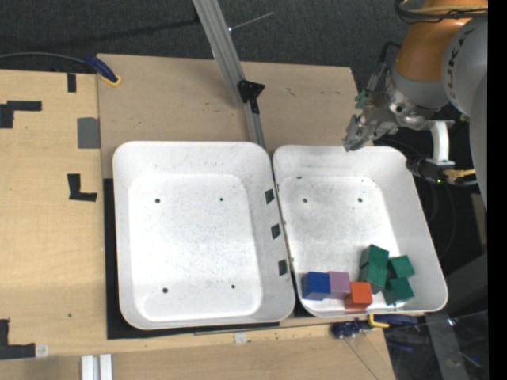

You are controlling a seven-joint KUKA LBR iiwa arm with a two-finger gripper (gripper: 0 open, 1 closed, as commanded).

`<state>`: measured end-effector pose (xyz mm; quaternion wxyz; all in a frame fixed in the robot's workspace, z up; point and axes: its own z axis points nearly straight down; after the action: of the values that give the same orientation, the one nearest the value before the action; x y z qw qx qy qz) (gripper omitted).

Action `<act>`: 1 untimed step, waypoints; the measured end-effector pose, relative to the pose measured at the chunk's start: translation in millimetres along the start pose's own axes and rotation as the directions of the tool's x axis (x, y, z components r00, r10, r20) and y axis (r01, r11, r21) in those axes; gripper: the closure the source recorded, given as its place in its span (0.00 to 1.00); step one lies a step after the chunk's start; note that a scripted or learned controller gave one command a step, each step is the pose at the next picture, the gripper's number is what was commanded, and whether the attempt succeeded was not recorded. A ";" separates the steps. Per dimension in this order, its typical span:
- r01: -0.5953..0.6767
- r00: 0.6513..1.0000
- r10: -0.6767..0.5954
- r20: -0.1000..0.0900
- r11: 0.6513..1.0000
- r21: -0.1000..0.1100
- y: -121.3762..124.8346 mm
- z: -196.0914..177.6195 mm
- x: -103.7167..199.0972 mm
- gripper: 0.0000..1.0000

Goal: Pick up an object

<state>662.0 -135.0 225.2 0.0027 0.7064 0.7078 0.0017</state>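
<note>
Plastic-looking small blocks, blue (317, 284), lilac (339, 283), orange (360, 294) and green (387, 273), cluster in the near corner of my right bin (333, 212) | likely light, stiff, smooth; take flat opposite faces | my gripper (354, 138) hangs over the far rim, well apart; opening: cannot tell.
</note>
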 end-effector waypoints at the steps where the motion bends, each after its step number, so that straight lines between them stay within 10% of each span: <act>1: 0.000 1.000 0.000 0.000 1.000 0.001 1.5 -53.7 0.2 1.00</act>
<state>663.2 -134.7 279.0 0.0024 0.7065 0.7077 0.0015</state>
